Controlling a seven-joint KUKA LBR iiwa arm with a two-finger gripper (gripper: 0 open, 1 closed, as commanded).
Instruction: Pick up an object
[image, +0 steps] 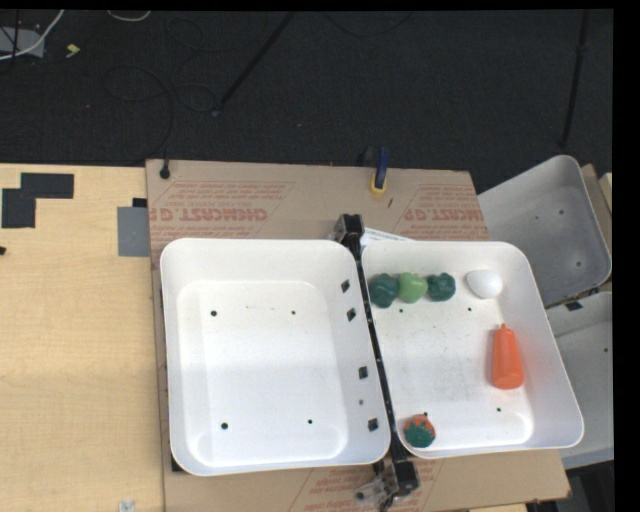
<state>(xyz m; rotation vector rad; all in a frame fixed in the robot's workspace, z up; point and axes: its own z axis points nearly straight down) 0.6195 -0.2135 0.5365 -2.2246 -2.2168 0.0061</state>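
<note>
The right bin (545, 330) holds several small objects. A green and teal caterpillar-like toy (411, 288) lies near its back edge, with a white rounded object (484, 283) just to its right. An orange bottle-shaped object (506, 357) lies near the right wall. A small teal and orange toy (419, 431) rests in the front left corner of that bin.
The left bin (190, 300) sits beside the right one, joined by a black divider with clips (362, 330). Both bins rest on a cardboard sheet (260, 200) over a wooden bench. A grey metal plate (555, 220) stands at the right. A blue and yellow clamp (379, 171) grips the cardboard's back edge.
</note>
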